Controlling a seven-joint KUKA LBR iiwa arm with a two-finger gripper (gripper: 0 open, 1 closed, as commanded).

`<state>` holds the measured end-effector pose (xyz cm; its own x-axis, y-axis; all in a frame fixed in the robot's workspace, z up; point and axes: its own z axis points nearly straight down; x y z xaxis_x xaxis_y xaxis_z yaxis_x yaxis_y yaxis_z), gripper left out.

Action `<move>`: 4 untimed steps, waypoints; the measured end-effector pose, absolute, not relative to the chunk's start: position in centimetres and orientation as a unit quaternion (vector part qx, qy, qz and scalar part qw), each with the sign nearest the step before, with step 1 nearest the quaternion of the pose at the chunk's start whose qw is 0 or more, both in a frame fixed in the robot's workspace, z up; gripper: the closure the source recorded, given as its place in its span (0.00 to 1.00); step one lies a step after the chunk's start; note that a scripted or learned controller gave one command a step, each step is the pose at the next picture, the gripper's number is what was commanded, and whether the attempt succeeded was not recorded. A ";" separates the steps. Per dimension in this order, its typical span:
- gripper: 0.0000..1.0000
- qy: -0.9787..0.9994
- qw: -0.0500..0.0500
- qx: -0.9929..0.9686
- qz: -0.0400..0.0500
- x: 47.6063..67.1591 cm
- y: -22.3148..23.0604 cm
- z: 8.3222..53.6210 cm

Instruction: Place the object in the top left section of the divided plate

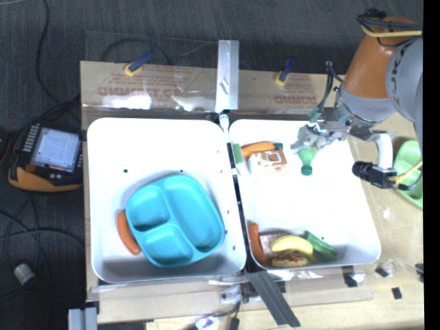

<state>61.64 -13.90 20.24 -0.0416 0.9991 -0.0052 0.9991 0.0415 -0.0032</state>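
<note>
Gripper (307, 158) hangs over the back of the right bin (344, 205), clamped on a small green thing (306, 162) that dangles from its tip, with a carrot (258, 147) and an orange-and-white box (267, 161) just beside it. The blue divided plate (176, 217) sits well apart in the left bin (110, 150), with a sausage (127, 232) touching its left edge. My worry is that the hold looks thin, so the thing could drop crossing between bins or land in the wrong section.
</note>
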 end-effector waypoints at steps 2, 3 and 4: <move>1.00 0.723 0.000 0.691 -0.005 61.7 -13.8 21.9; 1.00 0.724 -0.001 0.690 -0.006 61.7 -13.6 22.7; 1.00 0.724 -0.002 0.690 -0.006 61.7 -13.5 23.5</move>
